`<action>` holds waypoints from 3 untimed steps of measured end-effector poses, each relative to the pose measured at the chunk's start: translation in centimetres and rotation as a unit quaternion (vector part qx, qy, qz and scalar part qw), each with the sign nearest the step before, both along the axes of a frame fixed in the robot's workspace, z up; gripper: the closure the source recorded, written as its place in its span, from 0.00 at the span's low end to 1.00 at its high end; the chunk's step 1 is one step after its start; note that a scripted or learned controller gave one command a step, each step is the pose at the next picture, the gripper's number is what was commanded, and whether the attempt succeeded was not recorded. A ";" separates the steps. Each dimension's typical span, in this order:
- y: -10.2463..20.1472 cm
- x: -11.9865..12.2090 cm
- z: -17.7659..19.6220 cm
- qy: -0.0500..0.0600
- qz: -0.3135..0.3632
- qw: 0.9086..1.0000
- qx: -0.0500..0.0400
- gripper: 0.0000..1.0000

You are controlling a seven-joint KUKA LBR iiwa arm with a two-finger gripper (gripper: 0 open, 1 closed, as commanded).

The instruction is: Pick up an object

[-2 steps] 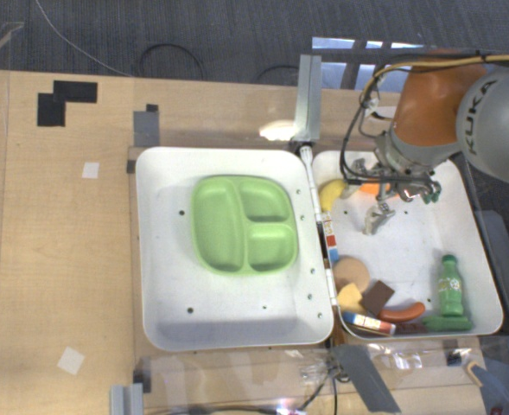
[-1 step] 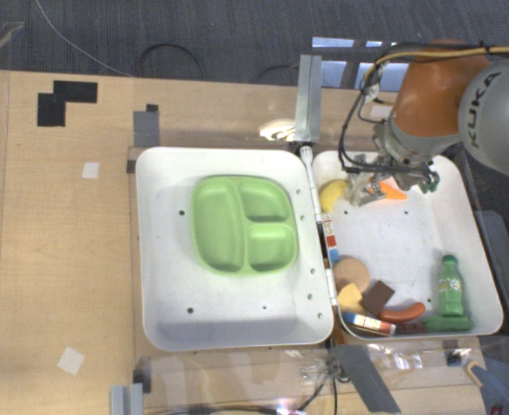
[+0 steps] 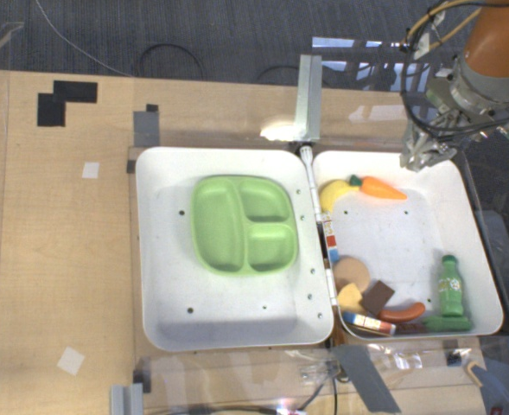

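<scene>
Gripper (image 3: 420,156) up at the far right corner of the right bin (image 3: 410,223), over the rim. Can't tell if open or shut, too small and dark. Nothing seen held.

Nearest thing: carrot (image 3: 381,189), just beside, down and to the left of gripper. Long axis lies across the view, left to right, a bit tilted. Green top at the left end, thin tip at the right end, pointing toward gripper side. Orange, smooth, fat in the middle. Touching or nearly touching the yellow lump (image 3: 334,195) at its left.

Prob best pick, since close and lying free on its near side. Grip should go across the thin way, not along the length. Could roll if nudged.

Other stuff well apart, at the near end of bin: green bottle (image 3: 449,288) lying near the right wall, long axis running front to back; tan disc (image 3: 352,271), brown block (image 3: 377,297), red sausage (image 3: 401,311), all bunched close.

Left bin (image 3: 168,258) has a green tray (image 3: 242,224) w/ three parts. Far from gripper.
</scene>
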State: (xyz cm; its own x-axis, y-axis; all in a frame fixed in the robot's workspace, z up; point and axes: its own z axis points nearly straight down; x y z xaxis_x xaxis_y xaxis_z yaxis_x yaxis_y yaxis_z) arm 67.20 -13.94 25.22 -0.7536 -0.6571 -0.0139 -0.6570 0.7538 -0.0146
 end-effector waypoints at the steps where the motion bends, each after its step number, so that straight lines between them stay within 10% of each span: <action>1: -5.6 -0.9 -10.5 0.008 0.182 0.983 0.000 1.00; 2: -6.5 0.0 2.1 0.002 0.348 0.937 -0.006 1.00; 3: -6.4 -0.2 -7.3 0.006 0.486 0.874 -0.003 1.00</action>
State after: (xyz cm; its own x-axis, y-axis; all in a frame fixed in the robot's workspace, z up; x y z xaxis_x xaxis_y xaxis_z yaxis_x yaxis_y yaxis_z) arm 66.99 -20.36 17.92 0.1607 -0.9870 -0.0032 -0.9870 -0.1607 -0.0050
